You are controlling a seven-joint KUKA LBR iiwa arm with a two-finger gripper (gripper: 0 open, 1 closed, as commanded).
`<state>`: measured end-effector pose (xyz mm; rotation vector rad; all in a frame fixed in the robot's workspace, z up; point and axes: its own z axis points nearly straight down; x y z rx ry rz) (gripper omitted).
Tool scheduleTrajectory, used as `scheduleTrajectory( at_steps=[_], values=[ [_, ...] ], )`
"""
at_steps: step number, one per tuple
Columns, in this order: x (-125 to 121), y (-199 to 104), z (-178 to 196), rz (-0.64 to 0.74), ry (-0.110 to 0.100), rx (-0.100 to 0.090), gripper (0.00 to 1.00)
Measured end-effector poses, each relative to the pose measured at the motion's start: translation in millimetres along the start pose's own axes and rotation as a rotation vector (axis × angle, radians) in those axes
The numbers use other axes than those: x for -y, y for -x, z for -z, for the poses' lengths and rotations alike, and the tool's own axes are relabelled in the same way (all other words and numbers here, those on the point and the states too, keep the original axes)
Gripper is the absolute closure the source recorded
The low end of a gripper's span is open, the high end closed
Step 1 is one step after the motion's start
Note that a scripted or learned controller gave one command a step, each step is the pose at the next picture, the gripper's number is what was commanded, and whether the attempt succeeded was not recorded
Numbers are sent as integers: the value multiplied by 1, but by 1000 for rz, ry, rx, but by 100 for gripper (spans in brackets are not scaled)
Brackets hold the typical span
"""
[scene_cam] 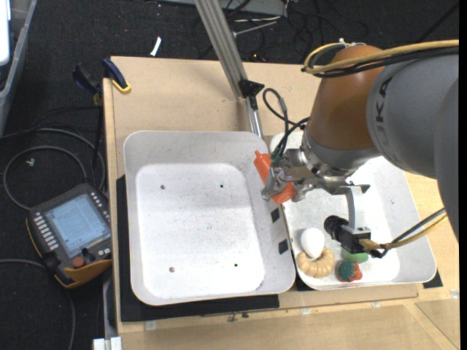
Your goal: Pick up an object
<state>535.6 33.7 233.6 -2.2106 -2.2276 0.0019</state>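
My end effector (282, 182) hangs over the seam where the two bins meet, at the left edge of the right bin (417, 267). My own wrist covers it from above, so I cannot tell whether it is wide, narrow or holding anything. An orange piece (261, 165) juts out on its left side; I cannot say whether that is part of me or a loose thing.

The things to pick lie well below it, in the near left corner of the right bin. A white egg (312, 240) rests there, touching a tan ridged roll (318, 264) just in front of it. Beside the roll sits a red and green piece (349, 270), with a small green piece (357, 256) just behind that. All four are clustered close together.

The left bin (132, 154) shows only dark specks on its floor, and two small dark patches (279, 230) on its right wall.

My arm (394, 100) crosses the far part of the right bin and hides that end of it.

Both bins rest on a tan worktop (182, 86). A metal pole (222, 39) slants across the worktop's far side. Off the worktop's left edge, a handheld control unit (71, 228) lies on the dark floor among cables.
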Motion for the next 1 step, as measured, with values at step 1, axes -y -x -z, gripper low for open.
scheduleTrajectory(
  at_steps=[1],
  values=[
    [5,-59,-7,1,0,0,100]
  ],
)
